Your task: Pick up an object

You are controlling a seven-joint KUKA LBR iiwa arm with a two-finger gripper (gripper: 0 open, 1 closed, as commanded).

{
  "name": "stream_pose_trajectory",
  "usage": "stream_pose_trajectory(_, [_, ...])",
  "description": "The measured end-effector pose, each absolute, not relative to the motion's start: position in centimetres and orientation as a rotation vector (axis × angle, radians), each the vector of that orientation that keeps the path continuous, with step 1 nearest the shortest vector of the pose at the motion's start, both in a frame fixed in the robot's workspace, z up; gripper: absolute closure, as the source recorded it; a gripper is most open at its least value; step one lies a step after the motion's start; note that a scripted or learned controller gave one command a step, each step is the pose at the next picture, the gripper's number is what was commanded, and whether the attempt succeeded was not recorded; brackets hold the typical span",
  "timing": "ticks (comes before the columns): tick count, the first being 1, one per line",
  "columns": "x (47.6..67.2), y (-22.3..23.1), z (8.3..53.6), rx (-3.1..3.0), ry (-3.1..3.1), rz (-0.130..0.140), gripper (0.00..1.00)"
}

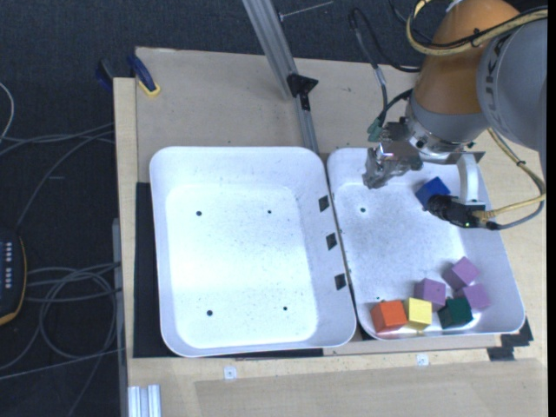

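Honestly, my pincer [379, 177] hangs over the upper left corner of the right bin [382, 250], and from this slant I cannot tell how it is set, nor can I see anything caught in it. The nearest thing to take is the blue block [432, 188], lying just beside me toward the right, near the bin's far wall and partly behind the black fitting [452, 208] with its cable. The rest sit well apart from me in the near right corner: an orange block [389, 314], a yellow block [420, 311], a green block [453, 313] and three purple blocks [463, 272] packed close, several touching. My worry is this: straight below me the bin floor looks bare, so a descent from here would likely close on nothing. If I shift toward the blue block, the wall and that fitting crowd it, and I could nudge it away or snag the cable. If I go for the cluster, the blocks are so tight that I may wedge between two, push them into the corner, or lift one crookedly and drop it. The left bin [174, 233] plays no part in this.
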State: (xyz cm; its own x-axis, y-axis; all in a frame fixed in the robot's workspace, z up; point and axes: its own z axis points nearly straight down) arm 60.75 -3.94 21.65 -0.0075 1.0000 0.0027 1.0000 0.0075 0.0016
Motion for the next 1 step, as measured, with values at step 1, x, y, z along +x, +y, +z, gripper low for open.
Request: stream_pose_trajectory(1, [61.5,2.09,21.65,-2.213,-2.23,-0.006,1.0])
